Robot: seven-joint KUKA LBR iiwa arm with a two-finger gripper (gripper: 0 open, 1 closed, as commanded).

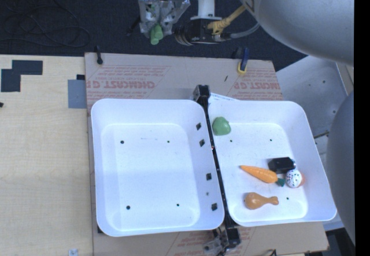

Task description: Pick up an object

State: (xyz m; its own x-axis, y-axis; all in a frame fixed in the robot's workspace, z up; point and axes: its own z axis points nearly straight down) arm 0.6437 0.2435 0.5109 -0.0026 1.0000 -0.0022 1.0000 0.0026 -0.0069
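The hand (156,25) hung high above the bins, its fingers pinching a small green object (156,34). In the right bin (312,133) lay a green piece (221,126), a carrot (259,173) and a drumstick (259,200).

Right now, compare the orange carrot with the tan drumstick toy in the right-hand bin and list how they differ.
The carrot is bright orange; the drumstick is duller tan. The carrot tapers to a point at its left end, with a green tip at the right; the drumstick has a rounded bulb on the left and a thin stem on the right. The carrot lies slanted, nearer the bin's middle; the drumstick lies almost level, closer to the near wall. Both rest in the right bin.
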